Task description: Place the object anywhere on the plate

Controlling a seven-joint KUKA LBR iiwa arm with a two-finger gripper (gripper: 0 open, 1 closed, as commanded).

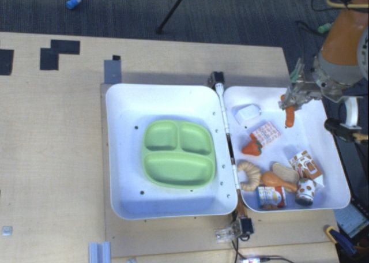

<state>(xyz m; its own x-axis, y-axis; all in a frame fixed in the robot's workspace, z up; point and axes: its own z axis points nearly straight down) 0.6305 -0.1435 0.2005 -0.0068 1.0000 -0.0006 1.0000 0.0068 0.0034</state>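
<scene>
A green plate (177, 152) with three compartments lies in the left bin (124, 141). Over the far right part of the right bin (331, 141), my gripper (292, 102) is shut on a small orange carrot-like object (289, 119). The object hangs down from between the fingers, above the bin floor. The plate is well to the left of the gripper, beyond the wall where the two bins meet.
The right bin holds a white cup (248, 112), a patterned box (266, 133), a red piece (251, 148), a croissant (249, 174), an orange drumstick (278, 180), a can (271, 197) and two small cartons (307, 165). A black clamp (217, 78) sits where the bins meet.
</scene>
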